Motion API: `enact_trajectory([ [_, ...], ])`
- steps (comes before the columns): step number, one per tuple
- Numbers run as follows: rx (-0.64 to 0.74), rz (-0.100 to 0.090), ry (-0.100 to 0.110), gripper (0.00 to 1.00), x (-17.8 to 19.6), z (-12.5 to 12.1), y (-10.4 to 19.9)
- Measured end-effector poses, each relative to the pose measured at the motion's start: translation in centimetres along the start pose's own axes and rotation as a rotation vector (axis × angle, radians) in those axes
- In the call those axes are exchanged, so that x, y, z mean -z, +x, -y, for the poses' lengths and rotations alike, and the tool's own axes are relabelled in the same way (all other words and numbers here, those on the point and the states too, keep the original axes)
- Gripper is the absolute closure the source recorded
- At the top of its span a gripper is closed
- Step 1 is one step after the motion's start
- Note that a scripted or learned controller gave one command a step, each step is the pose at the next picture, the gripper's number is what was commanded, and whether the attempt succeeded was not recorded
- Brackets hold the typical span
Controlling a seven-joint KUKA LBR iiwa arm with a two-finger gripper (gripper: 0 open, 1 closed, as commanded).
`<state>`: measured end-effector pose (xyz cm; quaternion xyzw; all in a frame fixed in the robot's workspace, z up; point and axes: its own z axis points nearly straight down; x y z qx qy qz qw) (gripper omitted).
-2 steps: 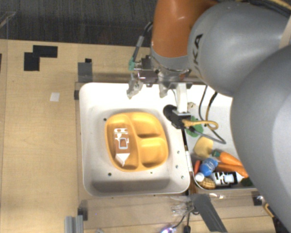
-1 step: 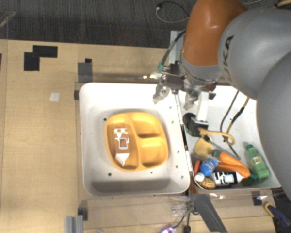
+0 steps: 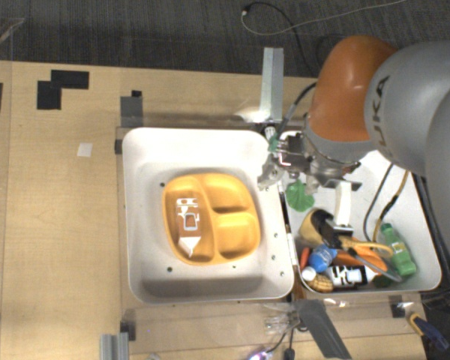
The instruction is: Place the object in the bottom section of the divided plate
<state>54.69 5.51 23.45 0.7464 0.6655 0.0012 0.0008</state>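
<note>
Claw (image 3: 309, 172) hangs over the seam between the two bins, above a green object (image 3: 300, 196) in the right bin (image 3: 424, 235); its grip state cannot be told. Beside it, the left bin (image 3: 146, 223) holds the yellow divided plate (image 3: 210, 217) with a white item (image 3: 188, 222) in one section.

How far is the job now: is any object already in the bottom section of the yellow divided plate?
Done: nothing that I can confirm. The yellow divided plate sits in the left bin; a white shape lies in its left section, its kind unclear. In hand: the pincer is above the right bin's near edge, by a green object. Left: picking an object and placing it.
</note>
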Motion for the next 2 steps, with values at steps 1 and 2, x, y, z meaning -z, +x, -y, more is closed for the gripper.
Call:
enact_trajectory([
  [1,-0.374,0.0,0.0,0.0,-0.85,-9.6,8.45],
  [2,-0.373,-0.001,0.0,0.0,-0.84,-9.6,8.45],
])
